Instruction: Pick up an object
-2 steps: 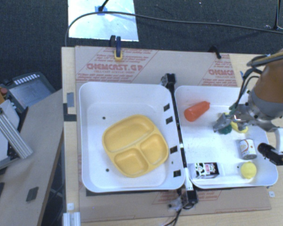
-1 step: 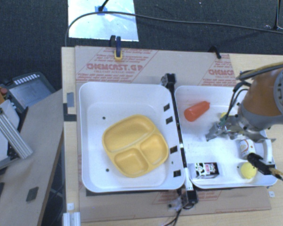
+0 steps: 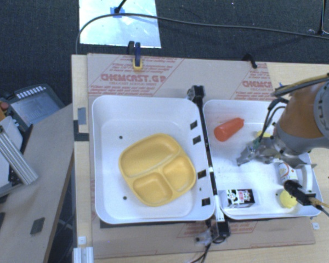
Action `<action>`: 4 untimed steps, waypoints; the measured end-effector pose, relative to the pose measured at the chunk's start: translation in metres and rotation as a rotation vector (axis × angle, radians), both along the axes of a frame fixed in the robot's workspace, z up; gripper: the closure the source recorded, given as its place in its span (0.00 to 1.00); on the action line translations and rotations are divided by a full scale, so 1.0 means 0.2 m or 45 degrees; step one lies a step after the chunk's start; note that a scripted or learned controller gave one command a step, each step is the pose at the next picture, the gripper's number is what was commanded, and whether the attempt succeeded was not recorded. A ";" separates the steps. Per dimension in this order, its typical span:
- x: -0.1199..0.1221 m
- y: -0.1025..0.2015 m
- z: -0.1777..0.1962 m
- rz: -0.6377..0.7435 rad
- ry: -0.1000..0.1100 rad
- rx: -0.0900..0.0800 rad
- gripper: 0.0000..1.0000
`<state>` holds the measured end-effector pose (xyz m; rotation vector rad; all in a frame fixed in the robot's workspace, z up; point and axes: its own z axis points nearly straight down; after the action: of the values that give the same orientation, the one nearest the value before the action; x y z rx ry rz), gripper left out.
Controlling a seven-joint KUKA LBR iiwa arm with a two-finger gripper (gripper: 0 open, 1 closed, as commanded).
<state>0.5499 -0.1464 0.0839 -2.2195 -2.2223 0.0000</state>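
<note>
The arm reaches into the right bin (image 3: 263, 109) with its end effector (image 3: 245, 158) low over the white floor, just below the orange cylinder (image 3: 228, 129) — whether it is spread or pressed together, I cannot tell. This looks like the approach step, with nothing visibly grasped. The cylinder is the nearest candidate; a small black-and-white box (image 3: 240, 196) and a yellow item (image 3: 288, 199) lie near the front wall. The next move calls for centring over one object before descending — probably the cylinder.
</note>
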 end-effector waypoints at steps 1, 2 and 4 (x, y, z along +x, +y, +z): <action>0.00 0.00 0.06 0.000 -0.004 -0.001 1.00; -0.02 -0.01 0.37 0.003 -0.009 -0.003 1.00; -0.02 -0.08 0.88 0.003 -0.010 -0.004 1.00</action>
<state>0.5463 -0.1620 0.2596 -2.2228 -2.2303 -0.0055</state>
